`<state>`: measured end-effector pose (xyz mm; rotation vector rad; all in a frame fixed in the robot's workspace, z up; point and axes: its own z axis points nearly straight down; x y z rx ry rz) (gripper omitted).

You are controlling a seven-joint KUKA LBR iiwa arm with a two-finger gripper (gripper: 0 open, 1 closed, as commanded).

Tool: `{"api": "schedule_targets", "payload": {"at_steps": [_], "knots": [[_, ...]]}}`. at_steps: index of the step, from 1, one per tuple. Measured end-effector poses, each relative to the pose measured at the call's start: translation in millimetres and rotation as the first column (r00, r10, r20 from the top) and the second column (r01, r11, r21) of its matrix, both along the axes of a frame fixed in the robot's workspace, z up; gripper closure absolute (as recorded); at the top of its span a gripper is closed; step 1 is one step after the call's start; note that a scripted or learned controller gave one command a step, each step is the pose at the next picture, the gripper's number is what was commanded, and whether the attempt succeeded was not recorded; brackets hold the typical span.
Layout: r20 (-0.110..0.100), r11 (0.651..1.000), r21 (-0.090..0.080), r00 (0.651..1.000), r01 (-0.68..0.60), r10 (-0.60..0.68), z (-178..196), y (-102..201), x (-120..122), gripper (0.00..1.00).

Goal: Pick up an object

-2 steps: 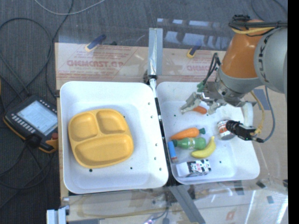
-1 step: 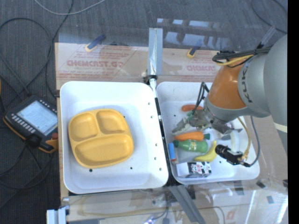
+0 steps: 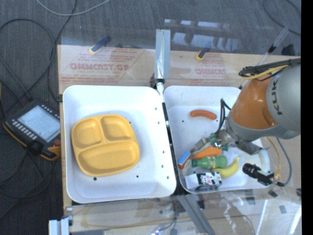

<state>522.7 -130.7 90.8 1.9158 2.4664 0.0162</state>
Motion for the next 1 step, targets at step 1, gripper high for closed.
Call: {"api": "schedule_targets", "payload": {"at_steps": [1], "knots": [[0.003,0.984,0.006,0.984,0.179,-0.179,-0.1,-9.4,-26.7,0.0]]}}
